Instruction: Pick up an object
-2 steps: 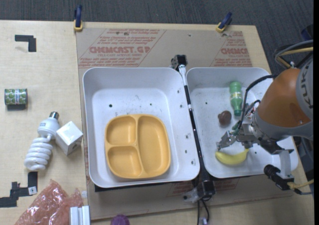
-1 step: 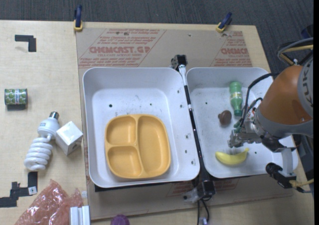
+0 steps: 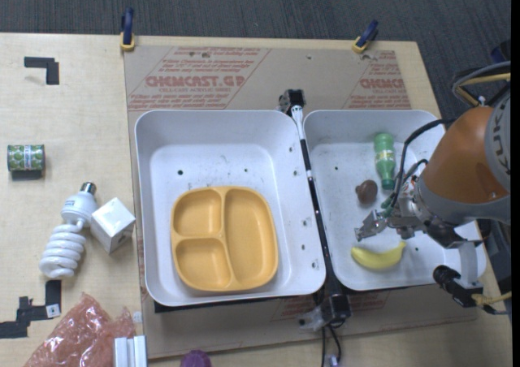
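Note:
In the right bin [image 3: 341,134] lie a yellow banana [image 3: 378,256] near the front, a small brown round object [image 3: 366,190] in the middle, and a green bottle [image 3: 383,158] toward the back. My gripper [image 3: 375,226] hangs low over the bin, just above the banana and in front of the brown object. Its fingers point left and look spread, with nothing between them. The arm's orange band [image 3: 471,158] covers the bin's right side.
The left bin [image 3: 154,195] holds a yellow divided plate [image 3: 224,237]. Outside the bins at the left lie a white spiral light bulb [image 3: 65,235], a white cube [image 3: 113,223], a small green can [image 3: 25,158] and a pink mesh bag [image 3: 77,333].

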Tool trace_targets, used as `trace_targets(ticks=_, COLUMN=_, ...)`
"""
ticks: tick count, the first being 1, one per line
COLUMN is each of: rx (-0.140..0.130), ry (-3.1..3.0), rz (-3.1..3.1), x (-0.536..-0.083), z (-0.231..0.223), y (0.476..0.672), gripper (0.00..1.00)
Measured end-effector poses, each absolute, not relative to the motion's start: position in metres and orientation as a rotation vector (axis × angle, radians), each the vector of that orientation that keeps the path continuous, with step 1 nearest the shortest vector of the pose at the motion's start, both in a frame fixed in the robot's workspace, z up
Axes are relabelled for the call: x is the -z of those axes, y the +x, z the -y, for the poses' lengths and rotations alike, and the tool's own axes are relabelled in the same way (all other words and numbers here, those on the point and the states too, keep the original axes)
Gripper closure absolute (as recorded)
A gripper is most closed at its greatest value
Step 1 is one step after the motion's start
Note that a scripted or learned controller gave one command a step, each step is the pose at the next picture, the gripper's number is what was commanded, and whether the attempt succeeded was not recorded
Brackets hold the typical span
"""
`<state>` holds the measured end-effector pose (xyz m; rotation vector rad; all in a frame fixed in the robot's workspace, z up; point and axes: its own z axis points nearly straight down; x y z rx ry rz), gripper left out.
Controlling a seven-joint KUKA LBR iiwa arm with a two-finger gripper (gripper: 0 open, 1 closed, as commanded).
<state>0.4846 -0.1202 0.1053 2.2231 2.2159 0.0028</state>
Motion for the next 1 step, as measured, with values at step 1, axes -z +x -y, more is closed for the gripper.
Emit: trace_targets(ticks=1, rx=-0.002, ry=2.222, rz=-2.22, x=-0.0924, z=0.0938, y=0.4816, gripper=0.0)
